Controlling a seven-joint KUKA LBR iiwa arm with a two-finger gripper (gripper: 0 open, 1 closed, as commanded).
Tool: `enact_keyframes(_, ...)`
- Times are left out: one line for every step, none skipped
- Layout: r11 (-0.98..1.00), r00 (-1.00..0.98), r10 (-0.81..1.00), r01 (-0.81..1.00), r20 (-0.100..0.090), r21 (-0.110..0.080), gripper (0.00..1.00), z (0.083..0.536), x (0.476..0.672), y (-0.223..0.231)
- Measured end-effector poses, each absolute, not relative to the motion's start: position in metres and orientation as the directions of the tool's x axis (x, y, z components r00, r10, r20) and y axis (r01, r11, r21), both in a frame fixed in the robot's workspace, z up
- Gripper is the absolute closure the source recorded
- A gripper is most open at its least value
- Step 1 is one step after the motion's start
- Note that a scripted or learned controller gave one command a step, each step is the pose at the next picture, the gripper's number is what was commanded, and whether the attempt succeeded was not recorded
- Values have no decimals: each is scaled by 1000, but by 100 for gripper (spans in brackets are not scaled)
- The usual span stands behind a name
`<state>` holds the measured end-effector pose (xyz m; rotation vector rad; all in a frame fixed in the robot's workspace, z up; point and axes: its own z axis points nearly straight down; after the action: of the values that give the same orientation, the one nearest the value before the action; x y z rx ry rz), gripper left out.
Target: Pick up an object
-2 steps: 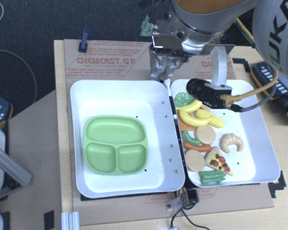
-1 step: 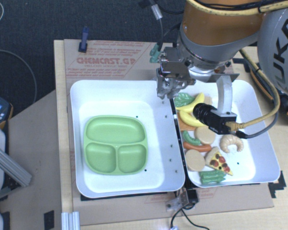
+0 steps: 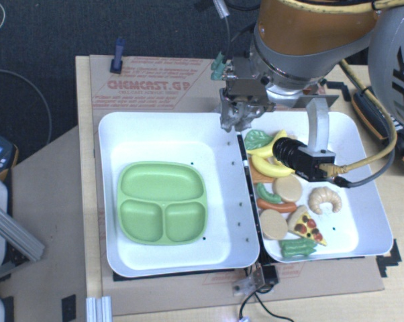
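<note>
1. The left bin (image 3: 115, 180) holds a green divided tray (image 3: 162, 202), lying flat near its middle, long axis across the bin.
2. The gripper (image 3: 237, 119) hangs over the far end of the rim where the two bins meet, above the top corner of the left bin. Nothing shows between its parts; whether it is open or closed I cannot tell from this angle.
3. The right bin (image 3: 363, 180) holds the pickable toys in a cluster along its left side: a green leaf piece (image 3: 257, 139) at the top, a yellow banana (image 3: 269, 163) just below it, then a round cracker (image 3: 288, 188), a croissant (image 3: 325, 199), a pizza slice (image 3: 305, 225) and a green pod (image 3: 296, 248) at the near end.
4. The nearest toys, the leaf piece and banana, lie just right of and nearer the camera than the gripper. The banana's long axis runs roughly across the bin, curving upward at its right end.
5. A black cylinder (image 3: 297, 157) on the wrist mount overlaps the banana's right end.
6. Judgement: picking here calls for a short shift right and toward the camera, then a descent; the toys touch one another, so a clean grip may be hard.
</note>
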<state>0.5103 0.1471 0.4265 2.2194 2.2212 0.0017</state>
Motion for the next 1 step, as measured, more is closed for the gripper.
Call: enact_keyframes(6, -6, 1000, 1000, 3, 7, 100, 476, 523, 198)
